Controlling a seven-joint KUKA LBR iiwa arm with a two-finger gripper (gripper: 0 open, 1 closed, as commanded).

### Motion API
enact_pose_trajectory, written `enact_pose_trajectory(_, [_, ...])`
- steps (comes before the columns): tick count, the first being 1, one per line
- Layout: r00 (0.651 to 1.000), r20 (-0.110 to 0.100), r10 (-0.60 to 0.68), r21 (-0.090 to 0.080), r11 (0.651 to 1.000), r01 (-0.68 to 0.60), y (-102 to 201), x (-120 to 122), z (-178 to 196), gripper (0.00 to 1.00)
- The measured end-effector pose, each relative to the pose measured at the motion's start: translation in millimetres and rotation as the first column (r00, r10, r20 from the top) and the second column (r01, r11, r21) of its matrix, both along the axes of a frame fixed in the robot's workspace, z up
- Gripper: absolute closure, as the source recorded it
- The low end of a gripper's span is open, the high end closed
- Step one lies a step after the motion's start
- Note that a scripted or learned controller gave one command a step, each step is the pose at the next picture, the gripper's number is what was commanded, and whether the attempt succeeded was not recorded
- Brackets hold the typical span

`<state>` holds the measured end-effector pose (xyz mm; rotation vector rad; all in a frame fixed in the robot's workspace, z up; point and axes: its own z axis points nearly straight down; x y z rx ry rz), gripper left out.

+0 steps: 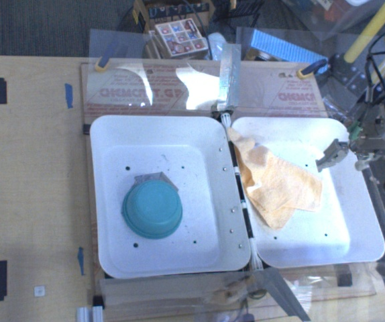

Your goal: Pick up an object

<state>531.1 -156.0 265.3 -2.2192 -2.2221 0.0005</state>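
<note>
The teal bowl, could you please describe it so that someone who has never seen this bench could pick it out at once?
Two shallow white bins sit side by side on the bench; look in the left bin, the one farther from the arm. The teal bowl sits toward its front left, round and upside down, partly over a small grey scrap. The right bin's cloth is pale orange, soft and crumpled.

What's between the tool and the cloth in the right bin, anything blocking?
Nothing visible. The tool hangs over the right bin near its right side, and the yellow cloth lies crumpled against the bin's left wall. Between them is bare white bin floor. The teal bowl sits apart in the left bin.
</note>
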Motion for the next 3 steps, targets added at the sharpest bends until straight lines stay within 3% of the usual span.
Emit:
enact_pose_trajectory(1, [1.0,0.0,0.017,0.0,1.0,-0.017,27,9,-89,0.0])
enact_pose_trajectory(2, [0.998,0.012,0.063,-0.004,0.998,-0.063,-22,55,-176,0.0])
enact_pose_trajectory(3, [0.969,0.012,0.247,-0.007,0.969,-0.247,24,83,-176,0.0])
